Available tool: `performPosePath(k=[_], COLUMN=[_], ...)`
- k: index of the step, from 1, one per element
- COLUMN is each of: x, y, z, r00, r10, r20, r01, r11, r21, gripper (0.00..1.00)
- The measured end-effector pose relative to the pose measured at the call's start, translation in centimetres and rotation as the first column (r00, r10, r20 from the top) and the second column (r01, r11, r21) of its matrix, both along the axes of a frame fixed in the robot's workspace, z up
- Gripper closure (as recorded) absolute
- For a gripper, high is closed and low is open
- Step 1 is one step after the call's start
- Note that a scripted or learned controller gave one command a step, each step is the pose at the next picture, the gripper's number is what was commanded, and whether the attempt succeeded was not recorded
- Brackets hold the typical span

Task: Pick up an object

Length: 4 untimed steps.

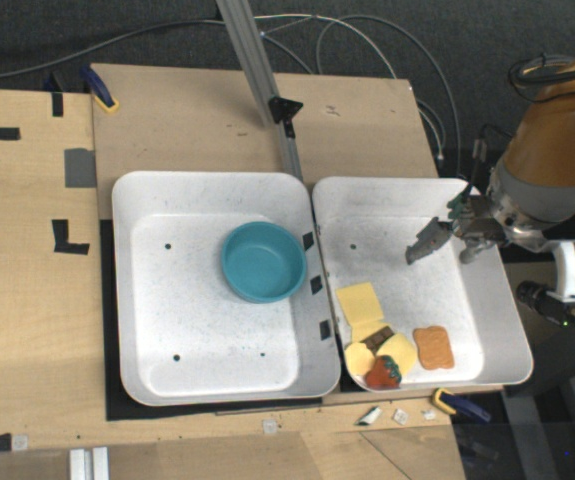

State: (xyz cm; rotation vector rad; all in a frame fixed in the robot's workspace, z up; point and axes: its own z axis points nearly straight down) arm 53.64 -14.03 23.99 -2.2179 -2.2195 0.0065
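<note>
Camera view: claw above the right bin, toys at its lower edge.
Yellow block (359,304), orange biscuit-like piece (433,347) and a small mixed cluster (381,360) lie low in the right bin (387,208); the claw (445,241) hovers upper right, fingers spread, pinching nothing. A teal bowl (262,260) sits in the left bin (157,268).

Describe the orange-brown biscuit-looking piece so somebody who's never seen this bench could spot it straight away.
Take the right white bin of the two, and look at the cluster of small things in its near corner. The orange-brown piece lies flat at the right end of that cluster. It is a rounded rectangle apart from its yellow neighbours.
</note>
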Motion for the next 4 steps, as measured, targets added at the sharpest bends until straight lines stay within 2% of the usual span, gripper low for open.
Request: performPosePath(k=[1, 2, 3, 4], x=[0.1, -0.7, -0.6, -0.3], y=[0.8, 0.6, 0.6, 0.0], z=[-6.2, -10.8, -9.6, -3.5], r00=[1.0, 1.0, 1.0, 1.0], r10=[0.001, 0.0, 0.002, 0.0], r20=[-0.003, -0.002, 0.001, 0.011], r01=[-0.001, 0.0, -0.002, 0.0], r11=[1.0, 1.0, 1.0, 1.0], r21=[0.002, 0.001, 0.001, -0.001], gripper=[0.0, 0.0, 1.0, 1.0])
